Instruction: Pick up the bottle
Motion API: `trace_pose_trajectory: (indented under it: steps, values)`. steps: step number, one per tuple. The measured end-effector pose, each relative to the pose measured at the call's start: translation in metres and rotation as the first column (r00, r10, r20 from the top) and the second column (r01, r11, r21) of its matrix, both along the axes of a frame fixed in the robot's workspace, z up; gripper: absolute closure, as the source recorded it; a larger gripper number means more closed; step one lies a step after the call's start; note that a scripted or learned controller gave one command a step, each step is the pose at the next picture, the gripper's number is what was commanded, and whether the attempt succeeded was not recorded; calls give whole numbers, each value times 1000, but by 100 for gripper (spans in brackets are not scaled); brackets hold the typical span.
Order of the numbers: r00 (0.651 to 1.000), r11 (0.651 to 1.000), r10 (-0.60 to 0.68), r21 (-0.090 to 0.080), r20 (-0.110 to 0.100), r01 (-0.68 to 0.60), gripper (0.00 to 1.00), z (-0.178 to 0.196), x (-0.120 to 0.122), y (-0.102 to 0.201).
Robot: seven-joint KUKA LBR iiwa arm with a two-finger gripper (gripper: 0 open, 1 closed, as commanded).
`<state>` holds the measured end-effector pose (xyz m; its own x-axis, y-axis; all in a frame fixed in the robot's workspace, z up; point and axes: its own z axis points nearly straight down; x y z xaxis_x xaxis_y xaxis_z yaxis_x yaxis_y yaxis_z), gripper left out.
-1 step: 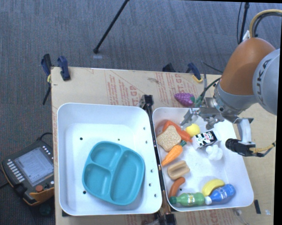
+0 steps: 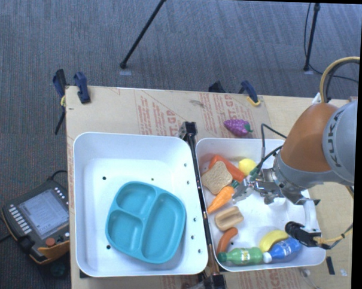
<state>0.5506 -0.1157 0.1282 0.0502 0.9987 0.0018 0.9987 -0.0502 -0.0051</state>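
Over on the left, a pendant (image 2: 38, 221) sits on the floor beside the bench. The left bin (image 2: 87, 167) holds a teal tray (image 2: 146, 222) with three sections. In the right bin (image 2: 229, 144) there's a cracker (image 2: 217, 179), a carrot (image 2: 221, 199), a bun (image 2: 228, 218) and a sausage (image 2: 226, 239). The green bottle (image 2: 243, 256) lies on its side along the near wall, its cap touching a blue bottle (image 2: 286, 250), with a banana (image 2: 272, 239) just behind. The gripper (image 2: 249, 187) hovers above the carrot's green top, well apart from the green bottle; its fingers look slightly apart with nothing between them. Grapes (image 2: 237, 126) lie on the bench behind.
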Motion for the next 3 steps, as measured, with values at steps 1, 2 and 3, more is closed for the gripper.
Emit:
trace_pose_trajectory:
  steps: [1,2,3]
  values:
    - [1000,1000,-3,1,1,3,100,10,1,0]
    - [1000,1000,-29,-2,5,29,100,162,-54,42]
    - [962,962,-274,-2,4,274,100,173,-75,26]
